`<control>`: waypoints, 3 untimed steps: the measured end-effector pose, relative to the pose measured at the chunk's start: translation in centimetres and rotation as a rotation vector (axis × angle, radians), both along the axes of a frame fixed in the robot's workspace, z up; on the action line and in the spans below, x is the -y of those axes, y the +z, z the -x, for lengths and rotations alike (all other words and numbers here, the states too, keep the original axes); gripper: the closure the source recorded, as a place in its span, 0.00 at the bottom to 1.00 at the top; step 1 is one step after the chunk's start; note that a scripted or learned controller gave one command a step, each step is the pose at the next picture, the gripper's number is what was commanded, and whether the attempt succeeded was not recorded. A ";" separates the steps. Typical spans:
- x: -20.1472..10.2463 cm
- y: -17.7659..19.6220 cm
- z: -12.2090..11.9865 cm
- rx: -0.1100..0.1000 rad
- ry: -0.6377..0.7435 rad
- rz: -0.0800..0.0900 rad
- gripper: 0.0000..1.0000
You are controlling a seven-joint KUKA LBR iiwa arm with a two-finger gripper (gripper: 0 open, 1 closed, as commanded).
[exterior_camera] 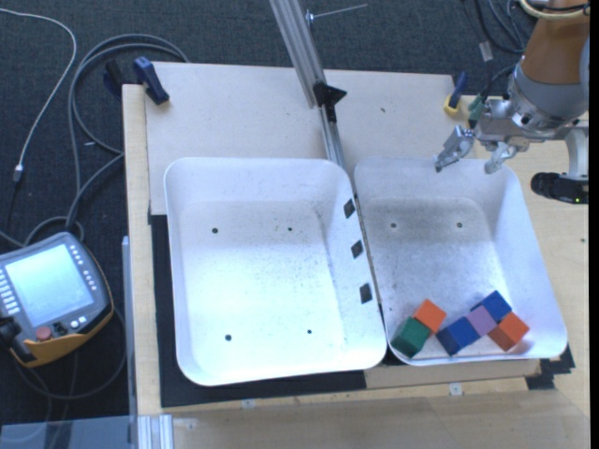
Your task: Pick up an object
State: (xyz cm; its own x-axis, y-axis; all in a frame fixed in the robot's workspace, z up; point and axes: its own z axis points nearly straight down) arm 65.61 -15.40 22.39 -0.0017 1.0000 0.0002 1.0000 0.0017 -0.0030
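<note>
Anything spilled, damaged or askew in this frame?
Nothing stands out. The blocks sit bunched in the near corner of the right bin, none outside it. The gripper hangs open above that bin's far rim, holding nothing.

My gripper (468, 154) hangs spread over the right bin's (529, 241) far rim, nothing between its fingers. Below and toward me from the fingers the bin floor lies bare, free room down to the blocks (460, 325) crowded along the near wall. Left of the fingers, the pole (298, 40) and bin divider bar the way. The left bin (187, 204) offers open floor.
</note>
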 end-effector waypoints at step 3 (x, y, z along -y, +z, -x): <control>-4.6 -10.7 4.6 0.003 0.001 0.000 1.00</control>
State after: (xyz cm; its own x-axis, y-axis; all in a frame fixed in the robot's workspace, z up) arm 61.04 -10.83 11.64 -0.0027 1.0000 0.0002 1.0000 0.0027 -0.0002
